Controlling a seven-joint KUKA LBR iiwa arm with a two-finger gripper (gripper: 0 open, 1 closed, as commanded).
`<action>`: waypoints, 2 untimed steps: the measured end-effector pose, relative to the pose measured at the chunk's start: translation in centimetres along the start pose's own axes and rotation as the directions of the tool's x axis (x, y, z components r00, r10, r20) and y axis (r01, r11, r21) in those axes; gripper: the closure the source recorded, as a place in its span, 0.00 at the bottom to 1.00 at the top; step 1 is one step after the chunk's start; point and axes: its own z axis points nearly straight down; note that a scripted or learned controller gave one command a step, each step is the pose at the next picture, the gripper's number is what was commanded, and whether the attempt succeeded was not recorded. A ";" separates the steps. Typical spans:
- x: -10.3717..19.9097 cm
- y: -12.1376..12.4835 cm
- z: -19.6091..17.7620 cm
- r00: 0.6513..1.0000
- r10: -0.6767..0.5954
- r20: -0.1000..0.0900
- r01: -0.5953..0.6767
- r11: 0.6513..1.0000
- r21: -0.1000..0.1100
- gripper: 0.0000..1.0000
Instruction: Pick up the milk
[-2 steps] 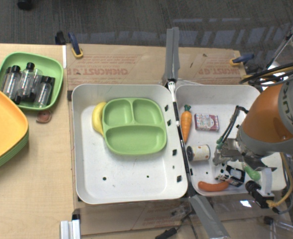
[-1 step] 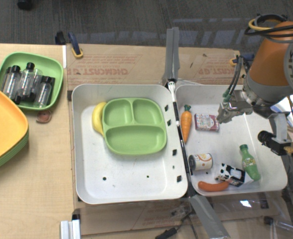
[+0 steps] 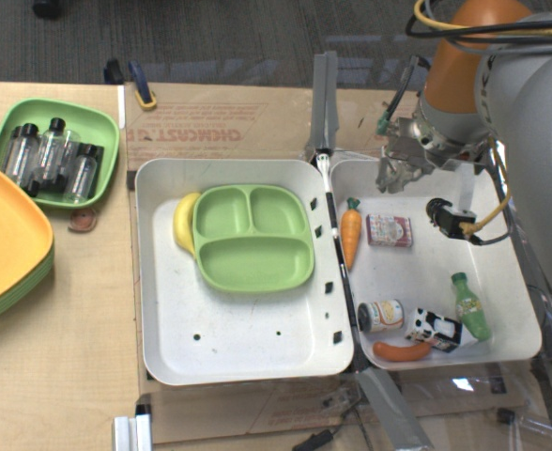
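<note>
Right bin: crowded front corner, open middle

The milk [image 3: 436,329] is sitting hemmed in, with a can [image 3: 381,316] just beside it, a sausage [image 3: 403,350] touching in front and a green bottle [image 3: 469,306] near; bare floor is lying behind it.

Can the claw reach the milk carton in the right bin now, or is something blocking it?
Probably yes. The milk lies open from above, but the sausage and can crowd it, and the claw is at the bin's far end.

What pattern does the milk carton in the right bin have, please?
Black-and-white cow patches on the milk carton, seen in the camera view.
</note>
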 end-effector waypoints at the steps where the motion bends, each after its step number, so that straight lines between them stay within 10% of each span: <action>1: 2.7 1.5 -6.9 0.948 -0.318 0.000 0.318 0.948 -0.003 1.00; 2: 4.5 1.5 -1.1 0.900 -0.435 0.000 0.435 0.900 -0.001 1.00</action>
